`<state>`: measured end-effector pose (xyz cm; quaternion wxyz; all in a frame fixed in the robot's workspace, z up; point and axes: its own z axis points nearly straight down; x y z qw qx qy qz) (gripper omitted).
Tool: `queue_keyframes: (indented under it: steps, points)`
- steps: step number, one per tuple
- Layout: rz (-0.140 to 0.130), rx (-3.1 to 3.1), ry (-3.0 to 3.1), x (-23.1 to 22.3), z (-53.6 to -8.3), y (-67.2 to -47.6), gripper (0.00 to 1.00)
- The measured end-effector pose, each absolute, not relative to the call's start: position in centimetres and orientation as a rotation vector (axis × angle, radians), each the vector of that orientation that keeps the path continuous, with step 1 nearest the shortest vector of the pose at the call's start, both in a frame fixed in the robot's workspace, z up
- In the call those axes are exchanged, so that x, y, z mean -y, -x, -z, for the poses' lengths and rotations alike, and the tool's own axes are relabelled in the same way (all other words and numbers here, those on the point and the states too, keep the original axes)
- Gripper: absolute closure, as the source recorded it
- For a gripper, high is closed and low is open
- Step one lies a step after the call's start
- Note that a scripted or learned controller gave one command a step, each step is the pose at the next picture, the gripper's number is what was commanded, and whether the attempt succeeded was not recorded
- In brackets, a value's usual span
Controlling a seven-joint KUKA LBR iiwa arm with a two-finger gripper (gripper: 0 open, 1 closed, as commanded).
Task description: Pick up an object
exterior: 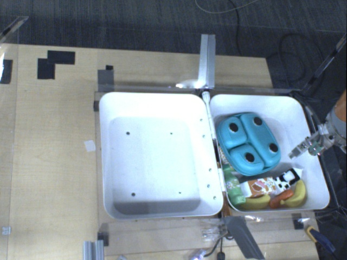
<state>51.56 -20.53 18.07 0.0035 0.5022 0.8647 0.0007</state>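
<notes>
A large light-blue plastic piece (248, 143) with three dark holes lies in the right bin (295, 115), against its left wall. Below it, along the bin's front edge, sits a pile of small items: a printed carton (260, 187), a yellow banana-like toy (290, 196), something green (232, 184) and a black-and-white piece (287, 176). My gripper (306, 147) hangs at the right bin's right wall, to the right of the blue piece and apart from it. Nothing shows between its fingers.
The left bin (108, 161) stands beside the right one, with a metal post (207, 58) behind the divider between them. Black marks (54, 63) sit on the wooden bench at the back left. Cables (238, 4) lie on the dark floor beyond.
</notes>
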Motion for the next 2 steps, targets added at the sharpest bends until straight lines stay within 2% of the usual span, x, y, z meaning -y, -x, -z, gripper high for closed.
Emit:
queue_keyframes:
  steps: [1, 2]
  points:
    - [-0.001, -2.882, -1.228, 20.6, -21.1, -48.9, 1.0]
    - [0.002, -3.076, -0.575, 20.1, -26.1, -50.3, 1.0]
